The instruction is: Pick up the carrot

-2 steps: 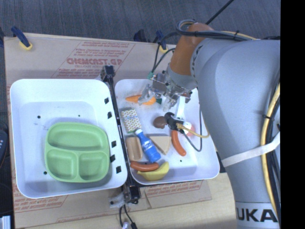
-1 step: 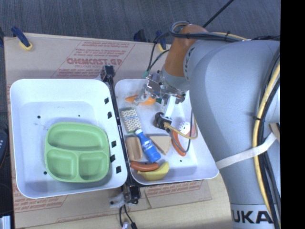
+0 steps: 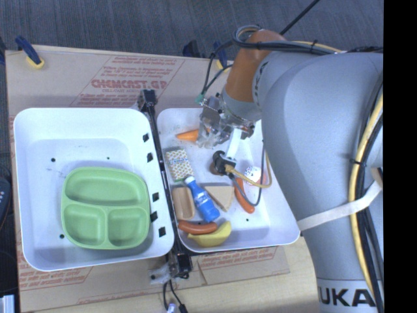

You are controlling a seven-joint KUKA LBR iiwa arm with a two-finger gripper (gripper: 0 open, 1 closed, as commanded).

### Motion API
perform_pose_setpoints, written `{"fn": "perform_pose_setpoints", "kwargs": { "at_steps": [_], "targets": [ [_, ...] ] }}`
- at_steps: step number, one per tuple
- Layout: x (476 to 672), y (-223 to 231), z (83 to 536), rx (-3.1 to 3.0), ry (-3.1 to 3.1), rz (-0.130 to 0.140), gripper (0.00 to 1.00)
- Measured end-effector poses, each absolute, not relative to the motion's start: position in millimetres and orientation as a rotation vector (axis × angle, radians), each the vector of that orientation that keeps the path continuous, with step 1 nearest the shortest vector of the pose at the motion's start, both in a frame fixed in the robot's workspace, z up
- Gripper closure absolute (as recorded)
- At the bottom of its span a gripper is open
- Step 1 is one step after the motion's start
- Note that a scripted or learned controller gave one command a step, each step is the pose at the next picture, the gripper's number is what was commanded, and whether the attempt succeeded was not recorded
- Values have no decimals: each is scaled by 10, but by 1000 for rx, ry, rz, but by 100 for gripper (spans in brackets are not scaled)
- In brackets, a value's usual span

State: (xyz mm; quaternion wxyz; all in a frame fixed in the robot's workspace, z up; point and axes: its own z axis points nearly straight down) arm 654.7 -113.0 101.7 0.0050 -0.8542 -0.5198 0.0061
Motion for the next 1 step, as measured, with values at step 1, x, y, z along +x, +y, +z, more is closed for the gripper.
{"fn": "perform_pose_setpoints", "kwargs": {
  "at_steps": [1],
  "targets": [
    [6547, -1130, 1016, -2675, -1628, 20, 0]
  ]
}}
